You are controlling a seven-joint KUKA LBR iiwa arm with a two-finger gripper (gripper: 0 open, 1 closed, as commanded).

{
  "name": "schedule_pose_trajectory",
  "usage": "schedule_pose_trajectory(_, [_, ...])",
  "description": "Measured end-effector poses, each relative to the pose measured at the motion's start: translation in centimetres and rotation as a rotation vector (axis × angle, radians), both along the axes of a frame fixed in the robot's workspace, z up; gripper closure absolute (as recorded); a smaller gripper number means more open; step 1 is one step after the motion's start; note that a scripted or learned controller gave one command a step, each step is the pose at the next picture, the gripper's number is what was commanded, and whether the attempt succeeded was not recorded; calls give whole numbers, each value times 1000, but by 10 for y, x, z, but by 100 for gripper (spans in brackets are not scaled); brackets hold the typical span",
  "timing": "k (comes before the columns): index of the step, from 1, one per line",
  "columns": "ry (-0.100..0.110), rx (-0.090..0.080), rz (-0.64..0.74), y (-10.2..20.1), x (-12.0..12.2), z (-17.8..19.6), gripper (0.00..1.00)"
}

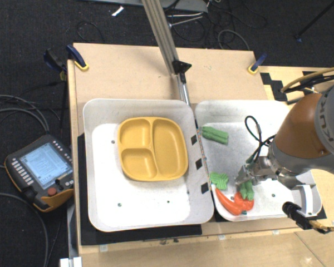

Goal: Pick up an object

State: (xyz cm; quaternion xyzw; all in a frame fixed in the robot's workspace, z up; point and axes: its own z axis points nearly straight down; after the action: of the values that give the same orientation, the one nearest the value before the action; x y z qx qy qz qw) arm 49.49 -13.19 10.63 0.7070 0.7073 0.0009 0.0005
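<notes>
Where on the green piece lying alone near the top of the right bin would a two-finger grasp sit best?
Probably across the middle of the green piece, coming straight down. It lies flat and elongated, running left to right, with bare bin floor on both long sides, so fingers closing across its short width should find room. It sits apart from the other toys.

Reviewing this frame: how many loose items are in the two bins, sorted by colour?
Green: 3, upper piece, lower left piece, piece under the gripper
Orange-red: 1, carrot-like piece
Yellow: 1, divided plate in the left bin
Total: 5
</notes>
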Motion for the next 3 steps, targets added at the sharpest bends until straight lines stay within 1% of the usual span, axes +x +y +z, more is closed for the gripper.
schedule_pose_trajectory(1, [-4, -2, 3, 4, 11, 57, 100])
schedule_pose_trajectory(3, [-3, -2, 4, 9, 21, 144, 100])
